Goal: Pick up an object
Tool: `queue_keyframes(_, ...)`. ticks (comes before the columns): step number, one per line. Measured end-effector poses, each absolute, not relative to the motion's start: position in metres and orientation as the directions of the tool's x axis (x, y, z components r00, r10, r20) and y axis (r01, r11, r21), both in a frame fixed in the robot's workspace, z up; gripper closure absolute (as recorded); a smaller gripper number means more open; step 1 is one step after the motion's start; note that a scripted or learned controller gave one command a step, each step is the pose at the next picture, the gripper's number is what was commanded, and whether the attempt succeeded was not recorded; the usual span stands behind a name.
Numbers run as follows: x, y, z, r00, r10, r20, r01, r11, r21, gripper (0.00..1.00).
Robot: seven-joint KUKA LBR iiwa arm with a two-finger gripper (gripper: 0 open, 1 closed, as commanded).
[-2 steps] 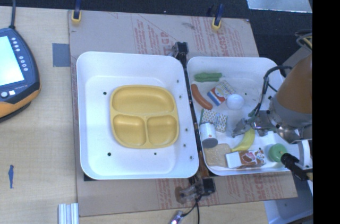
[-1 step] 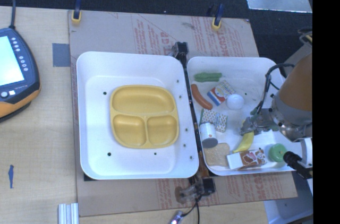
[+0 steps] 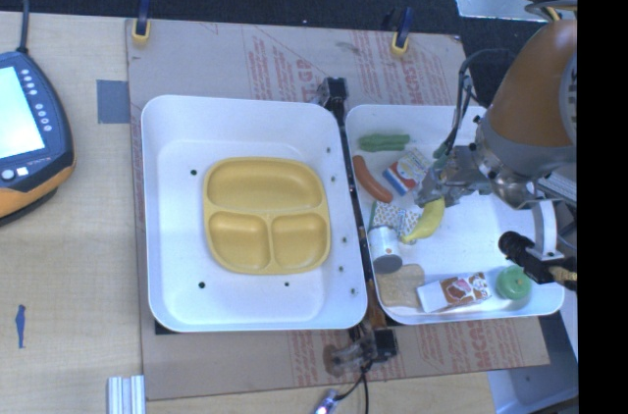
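Note:
My gripper (image 3: 439, 190) hangs low in the right bin (image 3: 471, 250), right over a yellow banana (image 3: 426, 221), near a red-white-blue carton (image 3: 404, 175). Whether the fingers touch the banana or hold anything I cannot tell. Around it lie a green bean pod (image 3: 383, 142), an orange-red sausage (image 3: 372, 179), a small grey can (image 3: 384, 247), a tan bread slice (image 3: 399, 284), a white snack packet (image 3: 458, 290) and a green round piece (image 3: 512, 284).
The left bin (image 3: 172, 206) holds a yellow divided plate (image 3: 266, 213). A teach pendant (image 3: 29, 132) lies at the far left of the bench. Clamps (image 3: 142, 18) hold the cardboard at the back. The arm's orange-grey body (image 3: 535, 98) covers the right bin's far right corner.

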State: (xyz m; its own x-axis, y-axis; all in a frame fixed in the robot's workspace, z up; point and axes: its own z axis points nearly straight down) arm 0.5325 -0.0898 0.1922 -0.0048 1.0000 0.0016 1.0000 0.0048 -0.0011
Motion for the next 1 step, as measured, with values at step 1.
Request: queue_keyframes(1, 0.5448, -0.022, 0.2187, -0.004, 1.0, 0.002, 1.0, 0.004, -0.003, 1.0)
